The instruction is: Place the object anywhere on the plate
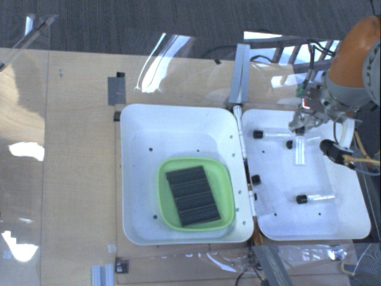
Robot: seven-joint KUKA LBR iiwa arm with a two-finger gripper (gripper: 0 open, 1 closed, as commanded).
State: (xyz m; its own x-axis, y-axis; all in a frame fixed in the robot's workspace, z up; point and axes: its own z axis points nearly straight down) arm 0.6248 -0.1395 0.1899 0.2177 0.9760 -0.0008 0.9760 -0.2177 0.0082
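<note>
While the end effector (302, 126) hovers, grip state indiscernible, a tube (299, 149) lies just below; its ends blur.

A lime-green plate (194, 194), square with rounded corners, sits flat in the left bin, toward its near right. On it lies a dark grey ribbed rectangular block (191, 195), flat, turned slightly askew
</note>
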